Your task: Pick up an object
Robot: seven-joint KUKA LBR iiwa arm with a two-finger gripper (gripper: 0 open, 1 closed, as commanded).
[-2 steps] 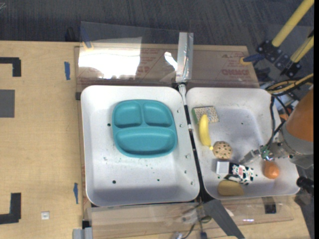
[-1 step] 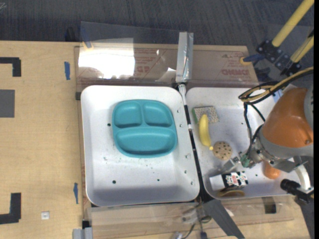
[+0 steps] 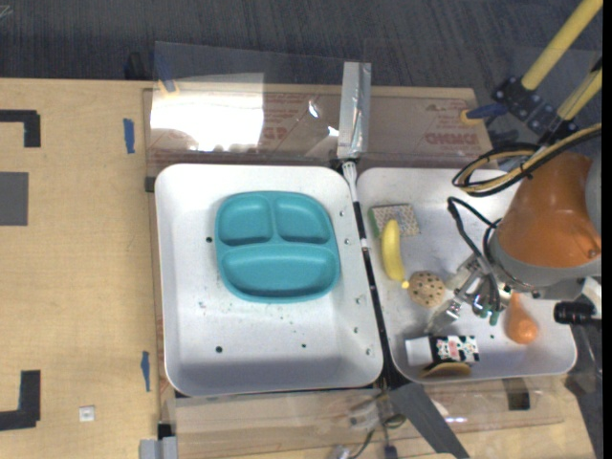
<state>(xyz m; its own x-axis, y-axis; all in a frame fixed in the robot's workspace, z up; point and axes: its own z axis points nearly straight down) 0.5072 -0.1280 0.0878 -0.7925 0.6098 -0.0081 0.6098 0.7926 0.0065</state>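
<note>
A teal divided plate (image 3: 277, 245) lay in the left bin (image 3: 182, 285). In the right bin (image 3: 555, 352), a banana (image 3: 391, 249) and a cookie (image 3: 426, 287), probably light and crumbly, sat beside the gripper (image 3: 466, 293), whose grip I could not tell.

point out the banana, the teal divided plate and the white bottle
banana (image 3: 391, 249), camera view, middle of its yellow body in the right bin
teal divided plate (image 3: 277, 245), camera view, ridge between its compartments, left bin
white bottle (image 3: 446, 350), camera view, its labelled side near the right bin's front edge
</note>
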